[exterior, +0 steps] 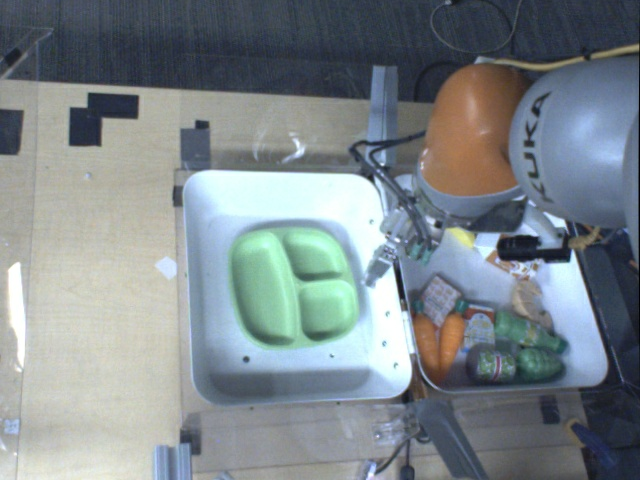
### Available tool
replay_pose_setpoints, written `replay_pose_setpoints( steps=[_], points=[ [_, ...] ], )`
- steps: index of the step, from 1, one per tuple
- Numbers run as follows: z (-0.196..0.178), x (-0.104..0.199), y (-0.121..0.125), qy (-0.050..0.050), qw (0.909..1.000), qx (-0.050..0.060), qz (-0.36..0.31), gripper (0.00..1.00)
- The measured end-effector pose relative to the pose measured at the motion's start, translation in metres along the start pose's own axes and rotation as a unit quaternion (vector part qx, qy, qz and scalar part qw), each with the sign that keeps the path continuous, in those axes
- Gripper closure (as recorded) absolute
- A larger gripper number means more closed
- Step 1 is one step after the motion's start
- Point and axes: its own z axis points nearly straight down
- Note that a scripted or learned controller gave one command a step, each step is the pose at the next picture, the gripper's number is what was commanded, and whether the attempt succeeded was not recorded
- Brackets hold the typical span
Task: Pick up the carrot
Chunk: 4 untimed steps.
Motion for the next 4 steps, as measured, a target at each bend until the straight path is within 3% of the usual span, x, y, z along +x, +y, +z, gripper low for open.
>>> replay_pose_setpoints(
  steps=[1,2,3,4],
  points=[
    [-0.144,-0.051,0.016,-0.002,0.9951,-0.001,0.098,0.00],
    [-0.035,0.021,-0.018,0.001,0.9922,0.001,0.125,0.00],
    [0.001,0.044,-0.092,0.001,0.9895,0.002,0.145,0.00],
    [-0.105,-0.028,-0.095,-0.001,0.9877,0.000,0.157,0.00]
  ],
)
